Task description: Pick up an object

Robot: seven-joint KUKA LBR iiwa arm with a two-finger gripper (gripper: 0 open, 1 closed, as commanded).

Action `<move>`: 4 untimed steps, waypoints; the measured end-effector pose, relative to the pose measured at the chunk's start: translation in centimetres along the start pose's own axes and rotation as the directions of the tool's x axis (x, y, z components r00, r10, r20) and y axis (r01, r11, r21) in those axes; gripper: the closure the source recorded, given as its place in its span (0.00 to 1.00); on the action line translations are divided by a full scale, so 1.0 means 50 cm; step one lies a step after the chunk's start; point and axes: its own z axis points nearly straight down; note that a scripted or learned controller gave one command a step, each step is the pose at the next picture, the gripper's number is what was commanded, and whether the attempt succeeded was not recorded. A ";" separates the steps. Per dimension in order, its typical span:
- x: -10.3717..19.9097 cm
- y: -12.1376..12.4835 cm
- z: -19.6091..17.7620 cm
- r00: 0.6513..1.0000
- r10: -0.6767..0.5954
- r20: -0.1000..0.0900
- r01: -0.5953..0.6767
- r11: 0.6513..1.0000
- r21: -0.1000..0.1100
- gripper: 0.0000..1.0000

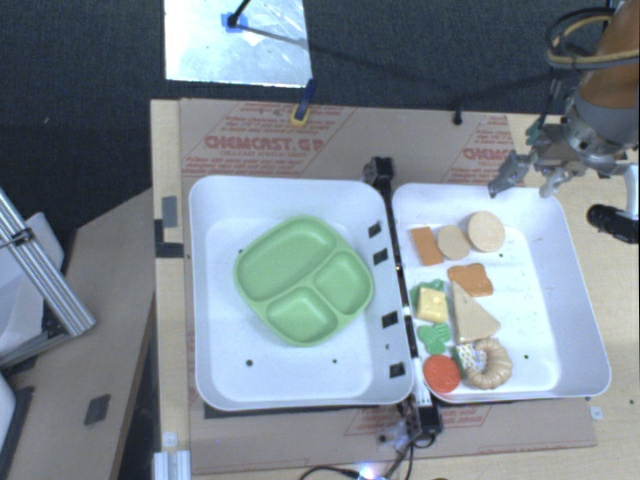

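Several toy foods lie in the right bin [570, 298]: an orange cracker [426, 245], a tan round biscuit [453, 242], a pale disc [487, 231], an orange bread piece [470, 278], a yellow cheese block [432, 303], a tan wedge [474, 318], a green piece [435, 336], a red tomato [441, 373] and a pretzel ring [488, 362]. My gripper [525, 181] hovers over the bin's far edge, up and to the right of the pale disc. It is open, with nothing between its fingers.
The left bin [215, 268] holds a green divided plate [303, 280]. A black clip divider [392, 268] runs between the bins. A foil sheet [237, 30] lies on the dark floor beyond the bench. The arm [605, 88] fills the upper right corner.
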 end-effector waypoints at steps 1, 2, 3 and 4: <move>0.001 0.000 -0.009 1.000 -0.001 0.000 0.001 1.000 -0.004 0.00; -0.002 -0.002 0.063 1.000 0.001 0.002 -0.001 1.000 -0.008 0.00; -0.012 0.007 0.168 1.000 0.001 0.002 -0.001 1.000 -0.009 0.00; -0.015 0.011 0.288 1.000 -0.002 0.002 0.002 1.000 -0.006 0.00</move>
